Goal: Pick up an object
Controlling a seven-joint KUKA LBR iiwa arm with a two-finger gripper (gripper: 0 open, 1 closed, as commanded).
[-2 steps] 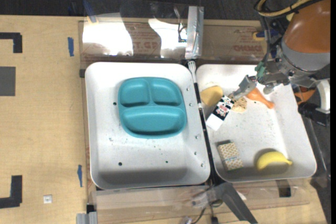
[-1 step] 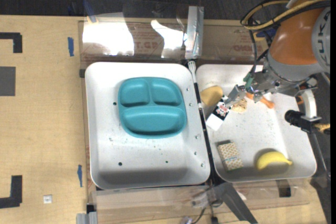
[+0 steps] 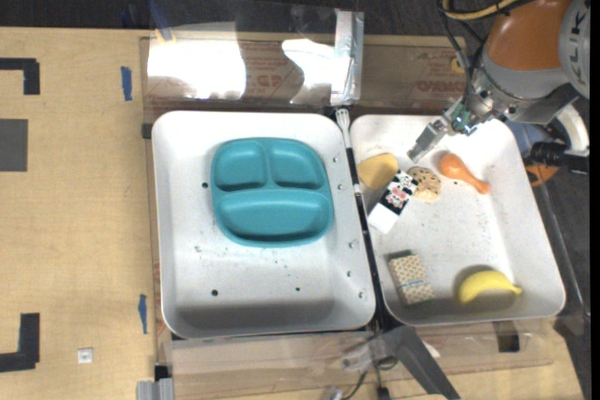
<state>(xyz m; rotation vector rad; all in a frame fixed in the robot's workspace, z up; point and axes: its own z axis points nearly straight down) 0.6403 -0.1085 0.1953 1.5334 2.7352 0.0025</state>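
Jaws on the gripper [image 3: 429, 140] look a little open with nothing in them, up by the back edge of the right bin [image 3: 539, 239], just beside the tan potato toy [image 3: 377, 170], which looks light, smooth and best squeezed across its middle.

The surface [image 3: 66, 229] is pale tan board with black angular marks along its left side and small blue tape marks. Two shallow white bins rest on it side by side, their inner rims touching. The left bin [image 3: 178, 286] sits near the middle of the surface; the right bin [image 3: 534, 229] lies just beside it toward the right edge. Behind both bins a brown cardboard strip [image 3: 403, 75] runs across, and a sheet of clear shiny plastic [image 3: 244, 61] stands at the far rim of the left bin.
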